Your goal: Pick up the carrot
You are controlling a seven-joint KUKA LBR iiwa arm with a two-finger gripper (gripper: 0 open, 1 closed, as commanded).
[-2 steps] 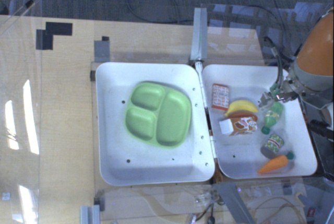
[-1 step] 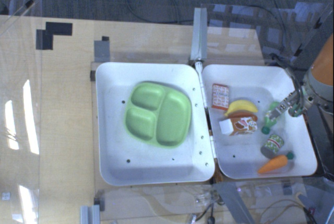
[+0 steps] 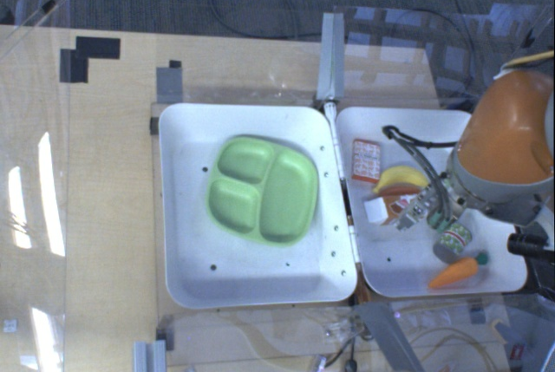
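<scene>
Lying near the front right corner of the right bin [image 3: 390, 275], the carrot [image 3: 454, 273] pointed its tip left, with a small can [image 3: 452, 241] just behind it. The hand [image 3: 423, 210] hung over the bin's middle, beside a banana [image 3: 401, 179] and a red packet [image 3: 366, 159]; whether it was spread or pressed together could not be told. The approach step appeared to be in hand. The next move called for travel nearward and right, then descent clear of the can.
</scene>
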